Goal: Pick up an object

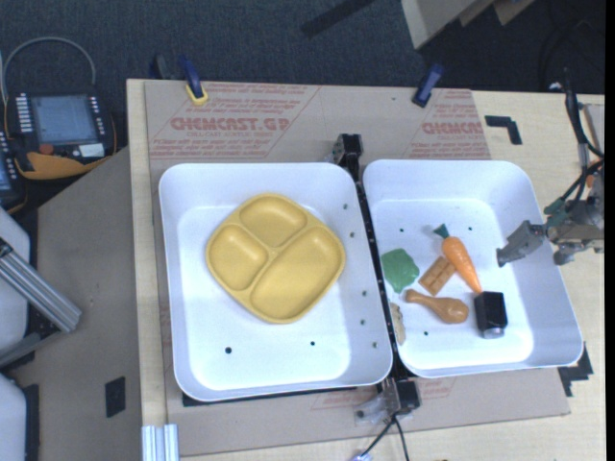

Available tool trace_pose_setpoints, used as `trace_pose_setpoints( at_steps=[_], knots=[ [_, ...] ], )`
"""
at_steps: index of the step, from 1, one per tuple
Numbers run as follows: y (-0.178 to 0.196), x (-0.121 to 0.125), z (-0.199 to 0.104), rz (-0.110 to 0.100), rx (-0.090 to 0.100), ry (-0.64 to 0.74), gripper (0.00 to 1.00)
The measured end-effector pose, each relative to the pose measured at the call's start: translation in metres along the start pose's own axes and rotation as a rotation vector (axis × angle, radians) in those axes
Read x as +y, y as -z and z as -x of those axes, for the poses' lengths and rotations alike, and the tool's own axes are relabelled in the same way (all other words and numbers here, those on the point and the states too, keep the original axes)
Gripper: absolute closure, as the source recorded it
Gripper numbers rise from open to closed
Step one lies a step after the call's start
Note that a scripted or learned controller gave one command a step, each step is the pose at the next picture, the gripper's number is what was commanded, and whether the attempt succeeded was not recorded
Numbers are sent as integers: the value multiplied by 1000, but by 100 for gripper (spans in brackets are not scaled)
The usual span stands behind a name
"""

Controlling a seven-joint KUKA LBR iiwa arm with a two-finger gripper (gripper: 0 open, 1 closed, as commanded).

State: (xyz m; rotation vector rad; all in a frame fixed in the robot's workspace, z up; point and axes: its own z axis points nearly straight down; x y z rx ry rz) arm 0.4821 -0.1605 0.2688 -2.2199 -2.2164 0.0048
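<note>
- The bench point(288, 113) carries two shallow white bins side by side.
- The left bin point(192, 353) holds a yellow divided plate point(276, 256) lying flat near its middle.
- The right bin point(509, 190) holds a cluster of small toys.
- The gripper point(514, 245) sits at the right bin's right rim, above the toys and touching none; whether it is apart or together cannot be told.
- A carrot point(461, 260) lies slanted beside a brown block point(437, 276).
- A drumstick point(439, 305), a black block point(491, 312) and a green piece point(399, 268) lie around them.

Yellow divided plate point(276, 256) smooth plastic; white bins point(183, 286) glossy plastic; bench point(144, 161) matt board.
</note>
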Motion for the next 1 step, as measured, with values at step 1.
trace_pose_setpoints(
  at_steps=[1],
  knots=[
    [2, 1, 0, 6, -1, 2, 0]
  ],
)
